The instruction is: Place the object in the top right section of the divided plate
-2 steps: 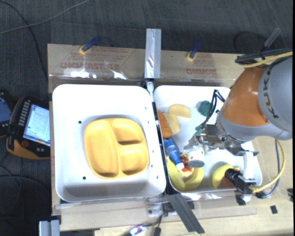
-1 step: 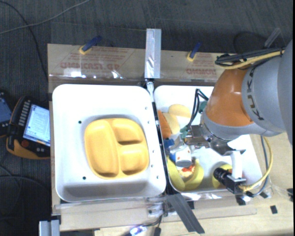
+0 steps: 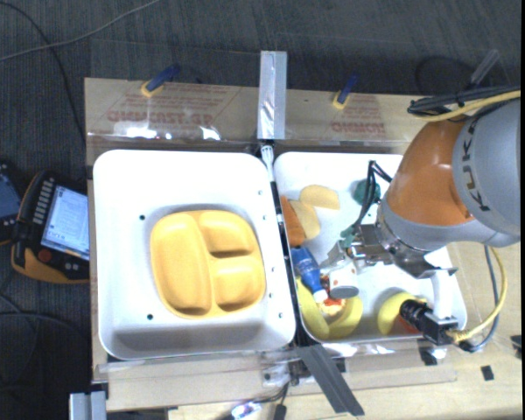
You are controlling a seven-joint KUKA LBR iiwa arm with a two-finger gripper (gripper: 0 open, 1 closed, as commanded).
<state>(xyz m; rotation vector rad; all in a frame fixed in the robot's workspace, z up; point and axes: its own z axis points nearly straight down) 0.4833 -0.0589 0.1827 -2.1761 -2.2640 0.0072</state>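
Observation:
A yellow divided plate (image 3: 208, 261) lies in the left white bin (image 3: 122, 191). Its top right section (image 3: 226, 230) holds nothing. The right bin (image 3: 284, 169) holds several items: a pale yellow piece (image 3: 320, 197), an orange piece (image 3: 290, 221), a blue bottle (image 3: 304, 268), a banana (image 3: 334, 319), a small red and white item (image 3: 338, 289) and a yellow round fruit (image 3: 390, 313). My gripper (image 3: 357, 252) hangs over the middle of the right bin, just above and to the right of the bottle and the red and white item. The grey and orange arm hides the bin's right part.
A teal object (image 3: 363, 191) sits at the arm's left edge in the right bin. A handheld pendant with a screen (image 3: 54, 227) lies on the floor left of the bench. Yellow and blue clamps (image 3: 160, 80) hold the back board. Cables run at the right.

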